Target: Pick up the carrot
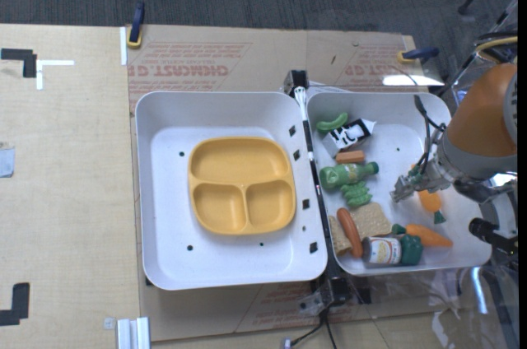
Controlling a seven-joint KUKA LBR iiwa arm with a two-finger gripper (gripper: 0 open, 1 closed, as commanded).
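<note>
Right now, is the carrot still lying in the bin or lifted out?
Lying in the bin. The carrot rests flat on the right bin floor near the front edge, beside a bottle; the gripper is apart from it.

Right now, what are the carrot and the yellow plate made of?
The carrot looks like toy plastic: smooth, even orange with a green tip. The yellow plate also looks like moulded plastic, matt, with three rounded sections. I can't be sure from looks alone.
</note>
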